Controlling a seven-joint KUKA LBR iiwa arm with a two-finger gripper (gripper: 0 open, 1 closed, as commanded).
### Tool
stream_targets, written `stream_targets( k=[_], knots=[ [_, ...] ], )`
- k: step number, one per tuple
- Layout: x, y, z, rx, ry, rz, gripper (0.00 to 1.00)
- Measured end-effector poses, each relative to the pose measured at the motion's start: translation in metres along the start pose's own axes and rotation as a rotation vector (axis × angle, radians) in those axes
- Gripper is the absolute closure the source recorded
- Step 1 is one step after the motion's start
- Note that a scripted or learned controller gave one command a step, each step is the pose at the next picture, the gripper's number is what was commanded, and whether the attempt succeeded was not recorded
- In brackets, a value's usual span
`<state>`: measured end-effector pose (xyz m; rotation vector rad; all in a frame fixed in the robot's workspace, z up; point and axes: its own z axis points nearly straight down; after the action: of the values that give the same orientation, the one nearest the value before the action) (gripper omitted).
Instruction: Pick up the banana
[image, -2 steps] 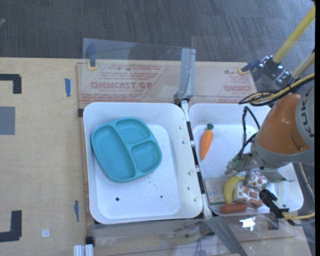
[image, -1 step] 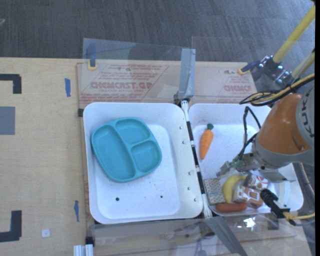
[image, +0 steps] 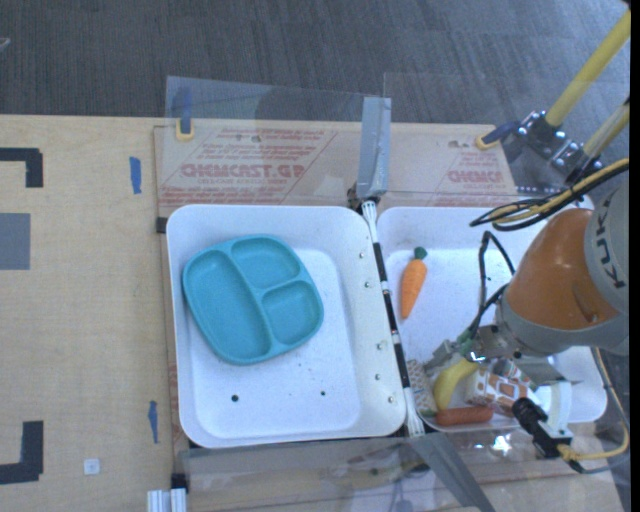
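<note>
The banana (image: 452, 381) lies near the front edge of the right bin (image: 445, 250), yellow and curved, crowded among other items: a red sausage-like piece (image: 463, 415) just in front of it and a patterned packet (image: 497, 385) touching its right side. Little open room remains around it, with the bin's left wall close on one side and the arm (image: 565, 285) overhead on the other. A toy carrot (image: 412, 283) rests farther back in the same bin, well apart from the banana, with bare white floor around it. The end effector (image: 490, 352) hangs low over the clutter just right of the banana, its body partly masking the pile; whether its fingers are spread or closed cannot be told, and no object is seen between them. The arm's orange band fills the right side of the bin, cables looping above it. In the left bin (image: 200, 400), a teal divided plate (image: 253, 297) sits toward the back-left, leaving the front floor free. Both bins stand side by side on the wooden table (image: 80, 330).
</note>
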<state>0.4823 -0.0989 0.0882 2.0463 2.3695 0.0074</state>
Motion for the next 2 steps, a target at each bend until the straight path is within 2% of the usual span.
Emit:
stream_targets(
  k=[1, 2],
  knots=[
    [-0.0007, 0.0014, -0.0106, -0.005, 0.0, 0.003, 1.0],
    [-0.0007, 0.001, -0.0103, -0.003, 0.0, 0.002, 0.0]
  ],
)
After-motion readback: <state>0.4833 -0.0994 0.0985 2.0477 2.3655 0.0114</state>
